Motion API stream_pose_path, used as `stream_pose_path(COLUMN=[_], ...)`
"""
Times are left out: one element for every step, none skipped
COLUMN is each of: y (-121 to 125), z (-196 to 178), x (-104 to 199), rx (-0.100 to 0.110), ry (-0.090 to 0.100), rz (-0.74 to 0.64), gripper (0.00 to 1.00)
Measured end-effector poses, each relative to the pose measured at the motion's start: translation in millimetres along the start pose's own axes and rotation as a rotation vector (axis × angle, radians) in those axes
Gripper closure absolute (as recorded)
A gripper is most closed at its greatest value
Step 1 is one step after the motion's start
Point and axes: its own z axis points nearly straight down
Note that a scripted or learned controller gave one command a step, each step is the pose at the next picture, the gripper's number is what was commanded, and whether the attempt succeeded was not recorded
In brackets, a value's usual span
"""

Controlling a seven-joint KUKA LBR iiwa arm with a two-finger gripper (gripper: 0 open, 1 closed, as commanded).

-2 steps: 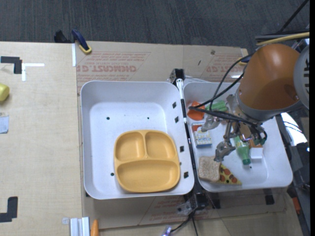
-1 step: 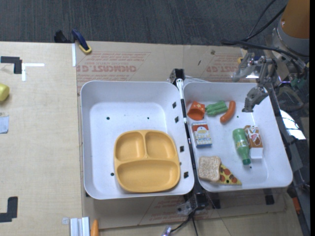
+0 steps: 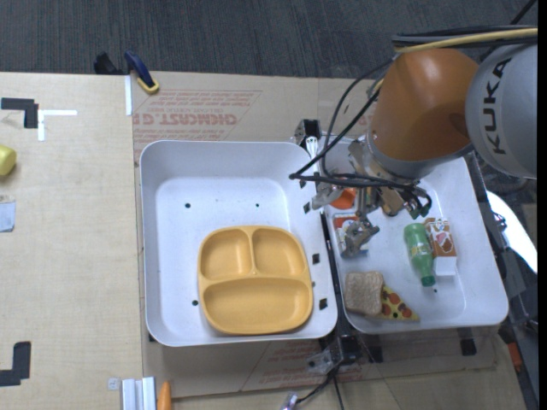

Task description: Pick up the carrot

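The pincer (image 3: pixel 357 233) hangs low over the left part of the right bin (image 3: pixel 479 310), close to the wall shared with the left bin (image 3: pixel 171 165). Its metal fingers (image 3: pixel 352 243) point down toward the bin floor, partly masked by cables and the wrist above, so I cannot tell whether they stand apart or closed, and nothing can be made out between them.

The carrot (image 3: pixel 344 199) is the small orange piece just above and slightly left of the pincer, half hidden under the black cables and the wrist housing. It lies on the bin floor, very near the pincer, but whether the two touch cannot be told.

Right of the pincer a green bottle (image 3: pixel 419 250) lies on its side, and just beside it sits a small red and white carton (image 3: pixel 443 242). Below the pincer rests a slice of brown bread (image 3: pixel 363 292), with a pizza slice (image 3: pixel 398 306) touching its right edge.

In the left bin a yellow divided plate (image 3: pixel 255 278) sits toward the near side, well apart from the pincer.

The arm's orange band (image 3: pixel 423 101) and grey body (image 3: pixel 508 109) loom over the upper right bin. Both bins rest on a sheet of cardboard (image 3: pixel 205 109) on the desk (image 3: pixel 68 263).
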Motion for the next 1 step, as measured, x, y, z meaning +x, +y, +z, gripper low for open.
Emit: stream_pose_path(y=[90.1], z=[-17.5], x=[22.1], rx=[0.0], ry=[0.0], rz=[-0.183], gripper=[0.0])
